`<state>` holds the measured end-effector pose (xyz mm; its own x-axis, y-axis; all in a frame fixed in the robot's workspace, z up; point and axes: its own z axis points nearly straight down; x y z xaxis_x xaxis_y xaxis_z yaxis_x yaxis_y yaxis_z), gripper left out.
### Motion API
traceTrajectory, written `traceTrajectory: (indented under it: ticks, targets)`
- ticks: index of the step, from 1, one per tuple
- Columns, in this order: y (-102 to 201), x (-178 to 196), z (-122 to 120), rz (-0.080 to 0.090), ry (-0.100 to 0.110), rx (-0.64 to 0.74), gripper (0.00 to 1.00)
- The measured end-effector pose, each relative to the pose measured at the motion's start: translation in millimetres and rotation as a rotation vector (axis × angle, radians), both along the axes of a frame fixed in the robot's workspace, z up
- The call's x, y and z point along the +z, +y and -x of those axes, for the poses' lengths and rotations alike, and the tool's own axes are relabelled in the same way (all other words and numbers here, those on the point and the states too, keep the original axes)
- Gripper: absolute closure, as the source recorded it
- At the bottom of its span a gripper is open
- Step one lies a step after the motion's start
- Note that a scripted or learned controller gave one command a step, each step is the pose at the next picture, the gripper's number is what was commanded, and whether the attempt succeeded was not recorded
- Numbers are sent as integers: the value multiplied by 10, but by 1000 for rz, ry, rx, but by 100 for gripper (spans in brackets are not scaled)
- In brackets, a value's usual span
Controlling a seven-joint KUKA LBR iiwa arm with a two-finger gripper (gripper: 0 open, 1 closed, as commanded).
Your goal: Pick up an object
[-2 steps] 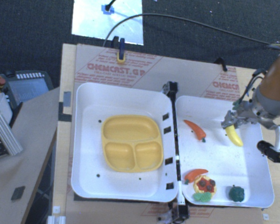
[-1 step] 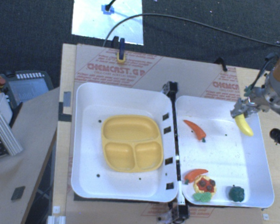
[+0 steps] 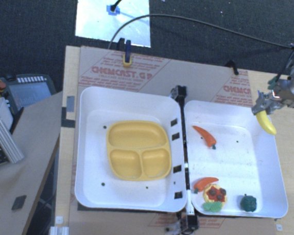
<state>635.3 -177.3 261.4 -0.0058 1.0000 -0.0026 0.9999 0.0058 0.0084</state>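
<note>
Pincer (image 3: pixel 265 107) grips yellow banana (image 3: pixel 266 122), raised above right bin's (image 3: pixel 276 168) far corner. Lift stage; next, carry clear without slipping.

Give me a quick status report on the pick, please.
Gripper shut on banana, lifted above right bin's far corner. Nothing in the way.

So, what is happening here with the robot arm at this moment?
The gripper is above the far right corner of the right bin, and a yellow banana hangs between its fingers, so the pick looks successful. In that bin lie two red peppers, a pizza slice and a broccoli. The left bin holds a yellow divided plate.
</note>
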Motion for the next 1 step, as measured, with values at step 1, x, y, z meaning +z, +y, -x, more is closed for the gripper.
traceTrajectory:
  ticks: [1]
  targets:
    - [584, 29, 62, -4, 5, 4, 100]
